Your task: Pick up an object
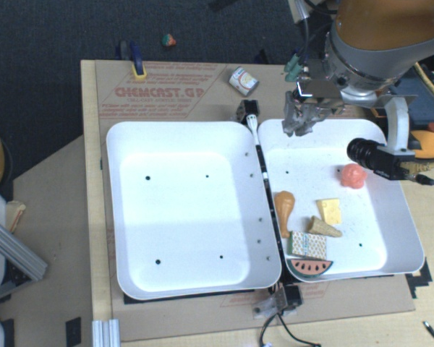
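The gripper (301,126) hangs over the far edge of the right bin (398,230), near its inner corner. Its tip is a dark, blurred mass against the white rim, so it cannot be told whether it is wide or narrow, and nothing can be made out in its grasp. The arm's upper part is cut off by the top edge of the view.

All the loose things lie in the right bin, apart from the gripper. A pink ball (353,176) sits toward the right side. Nearer the divider lies an orange drumstick-shaped toy (284,207). Just beside it are a yellow block (330,210) and a tan wedge (323,228), which touch. In front of these lies a patterned square packet (308,245), and a watermelon slice (309,267) rests on the near rim, its upper edge tucked under the packet.

On the cardboard beyond the bins lies a small box (243,81), its print too small to read.
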